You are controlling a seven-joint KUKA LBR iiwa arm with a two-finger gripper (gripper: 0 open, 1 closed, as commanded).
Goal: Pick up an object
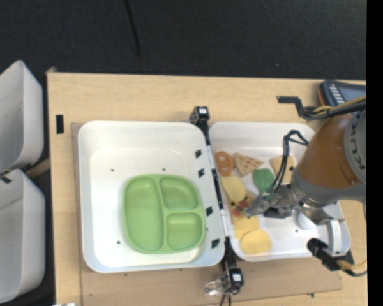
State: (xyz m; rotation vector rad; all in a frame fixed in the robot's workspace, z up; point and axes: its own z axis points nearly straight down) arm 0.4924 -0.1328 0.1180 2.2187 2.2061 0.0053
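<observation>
Gripper (260, 204) sat low in right bin (287, 250), lower centre-right of frame. Jaw state couldn't be told. Yellow food piece (233, 188) lay just left and slightly above it, long axis roughly up-down; green piece (263, 179) just above.

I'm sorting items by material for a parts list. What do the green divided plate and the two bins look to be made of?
Green divided plate: likely moulded plastic, matte; uniform colour, soft rounded compartment ridges. Left bin and right bin: probably thin formed plastic, smooth and slightly glossy; rounded corners, even white walls.
</observation>
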